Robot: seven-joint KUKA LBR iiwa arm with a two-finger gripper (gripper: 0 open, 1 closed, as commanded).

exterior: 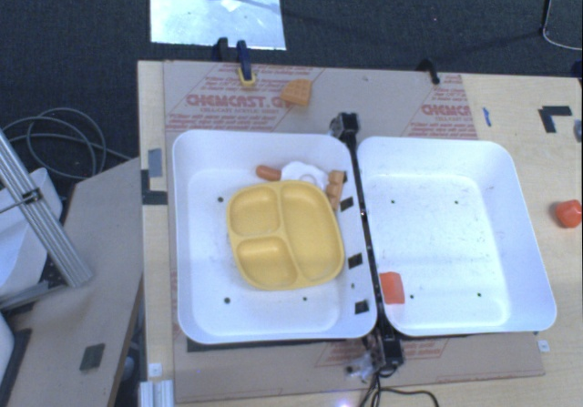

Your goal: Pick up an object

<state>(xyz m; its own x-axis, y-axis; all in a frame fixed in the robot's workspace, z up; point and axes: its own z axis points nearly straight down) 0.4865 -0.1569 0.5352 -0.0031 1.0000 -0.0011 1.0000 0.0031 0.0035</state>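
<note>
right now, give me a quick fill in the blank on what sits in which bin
The yellow divided tray lies in the ___ bin.
The orange block lies in the ___ bin, near its front-left corner.
The yellow tray has ___ compartments.
A small sausage-like piece lies just ___ the tray, toward the bin's far wall.

Missing words: left; right; three; behind

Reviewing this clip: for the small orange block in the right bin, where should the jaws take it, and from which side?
Grip the orange block across its two flat side faces, coming straight down from above. It lies flat on the right bin floor, close against the bin's left wall, so a sideways approach looks blocked; setting the jaws parallel to that wall probably leaves most room.
</note>
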